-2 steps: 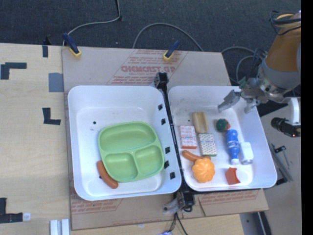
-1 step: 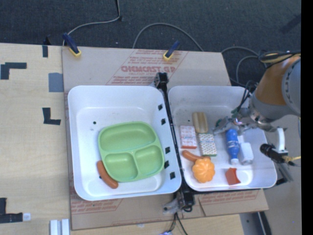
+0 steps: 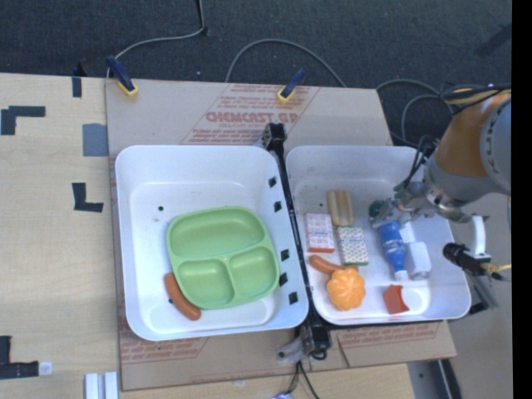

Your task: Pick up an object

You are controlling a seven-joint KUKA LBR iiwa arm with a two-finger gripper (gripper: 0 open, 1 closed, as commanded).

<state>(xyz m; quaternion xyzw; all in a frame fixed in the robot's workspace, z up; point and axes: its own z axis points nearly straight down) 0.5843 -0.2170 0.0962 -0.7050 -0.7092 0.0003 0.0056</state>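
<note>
1. The arm (image 3: 472, 152) comes in from the right and hangs over the right bin (image 3: 366, 158), wrist with its orange band over the bin's far right side, so whatever gets picked is likely to come from this bin

2. Gripper (image 3: 397, 210) sits low at the top end of the blue bottle (image 3: 392, 248); at this size and angle I cannot tell how wide it stands or whether it has anything in it, so no grasp to call here

3. The bottle lies flat, long axis running roughly towards the near rim, with a white block (image 3: 418, 258) just beside it on the right; that neighbour probably crowds any pinch across the bottle's lower body, which may be why the tool sits at the upper end

4. The rest of the right bin is loosely scattered: a tan bar (image 3: 339, 207) near the middle, a pink-and-white packet (image 3: 319, 232) and a speckled sponge-like block (image 3: 352, 245) side by side, an orange pumpkin (image 3: 346, 288) touching a small sausage (image 3: 322, 264), a red piece (image 3: 396, 299) near the front rim

5. Left bin (image 3: 141, 173) holds a green divided plate (image 3: 222, 256) with another sausage (image 3: 181, 298) tucked against its near-left edge, well apart from the arm

6. Judgement: approach or closing stage, lift not yet made; the round bottle may roll or slip if pinched off-centre
</note>
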